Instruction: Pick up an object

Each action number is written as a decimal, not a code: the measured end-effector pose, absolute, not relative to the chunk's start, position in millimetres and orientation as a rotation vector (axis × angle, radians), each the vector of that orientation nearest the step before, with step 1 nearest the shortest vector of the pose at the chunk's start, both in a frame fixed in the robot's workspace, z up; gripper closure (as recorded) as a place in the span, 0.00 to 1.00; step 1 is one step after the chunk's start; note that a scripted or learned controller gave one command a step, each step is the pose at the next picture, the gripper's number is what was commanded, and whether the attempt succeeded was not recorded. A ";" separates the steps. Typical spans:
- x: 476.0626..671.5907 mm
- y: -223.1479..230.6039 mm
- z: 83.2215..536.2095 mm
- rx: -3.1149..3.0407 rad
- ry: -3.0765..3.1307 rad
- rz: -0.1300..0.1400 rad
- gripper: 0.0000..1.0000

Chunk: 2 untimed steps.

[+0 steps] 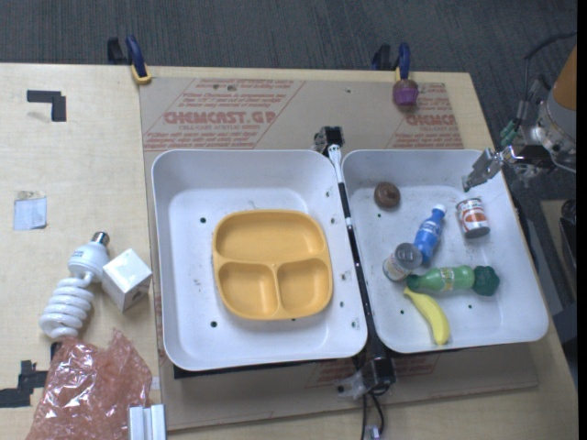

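Banana [431, 315] in right bin [523, 324] — gripper [481, 174] near its rim

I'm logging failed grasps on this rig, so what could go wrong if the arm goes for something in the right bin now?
The blue bottle, grey can, green bottle and banana lie crowded together, so closing fingers could catch or shove a neighbour. The small can and bottles are rounded and may roll away. The gripper hangs at the right bin's far rim and might clip it on descent.
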State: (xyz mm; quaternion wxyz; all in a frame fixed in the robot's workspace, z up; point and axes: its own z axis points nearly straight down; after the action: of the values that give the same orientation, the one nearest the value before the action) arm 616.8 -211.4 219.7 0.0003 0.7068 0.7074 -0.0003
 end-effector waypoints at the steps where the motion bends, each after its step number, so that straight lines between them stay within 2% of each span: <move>1: 624.2 -189.5 113.6 2.208 2.213 0.014 0.00; 2: 573.5 -146.1 92.5 2.222 2.220 0.000 0.00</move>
State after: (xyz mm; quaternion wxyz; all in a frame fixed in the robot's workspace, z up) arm 573.5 -146.1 92.5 0.0003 0.7074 0.7068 -0.0001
